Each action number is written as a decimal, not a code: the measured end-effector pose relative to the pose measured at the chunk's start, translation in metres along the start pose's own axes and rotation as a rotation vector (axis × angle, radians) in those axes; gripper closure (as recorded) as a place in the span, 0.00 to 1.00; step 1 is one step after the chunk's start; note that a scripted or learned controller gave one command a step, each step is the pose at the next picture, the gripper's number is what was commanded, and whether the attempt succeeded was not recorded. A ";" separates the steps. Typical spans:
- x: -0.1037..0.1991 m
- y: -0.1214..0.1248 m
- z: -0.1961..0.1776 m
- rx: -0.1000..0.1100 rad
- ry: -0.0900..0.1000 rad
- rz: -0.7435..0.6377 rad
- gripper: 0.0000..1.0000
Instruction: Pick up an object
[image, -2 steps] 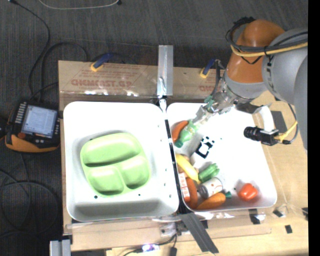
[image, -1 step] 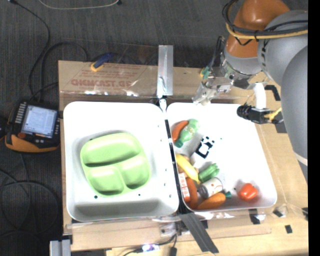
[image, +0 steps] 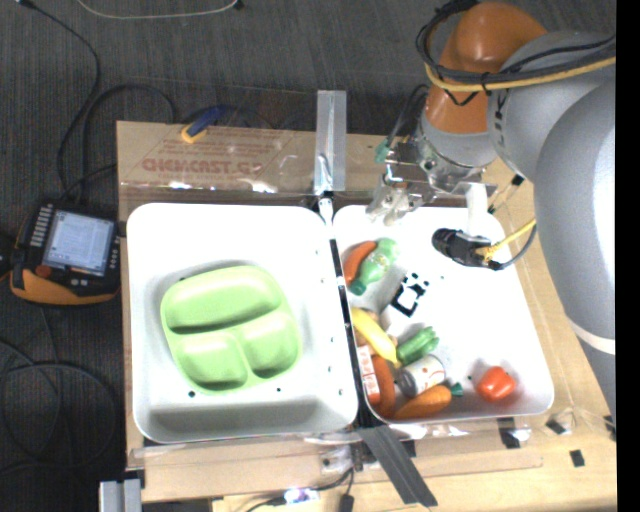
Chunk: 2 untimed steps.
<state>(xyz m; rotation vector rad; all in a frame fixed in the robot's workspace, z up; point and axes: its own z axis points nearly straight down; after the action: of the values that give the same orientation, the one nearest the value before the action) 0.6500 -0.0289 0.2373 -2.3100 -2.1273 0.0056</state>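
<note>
The right bin (image: 500, 310) holds a jumble of toy foods. An orange piece beside a green bottle-like item (image: 371, 262) lies at its upper left. A white card with black marks (image: 408, 295) is just below that. A yellow banana (image: 372, 335), a green item (image: 417, 343), an orange carrot (image: 425, 402) and a red tomato (image: 496, 382) crowd the bin's near side. My gripper (image: 393, 203) hangs at the bin's far left corner, a little beyond the green item and apart from it, with nothing visibly in it.
The left bin (image: 150, 240) holds a green divided tray (image: 230, 325). A black part on a yellow cable (image: 458, 244) hangs from the arm over the right bin's far side. A handheld controller (image: 68, 250) lies left of the bench. A metal post (image: 330, 140) stands behind the bins' divider.
</note>
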 end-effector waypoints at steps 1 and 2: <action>-0.052 -0.003 0.008 0.000 -0.001 0.256 1.00; -0.004 -0.028 0.007 0.002 0.000 0.450 1.00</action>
<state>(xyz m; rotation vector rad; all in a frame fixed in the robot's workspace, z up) 0.6222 -0.0302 0.2305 -2.7257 -1.5583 0.0071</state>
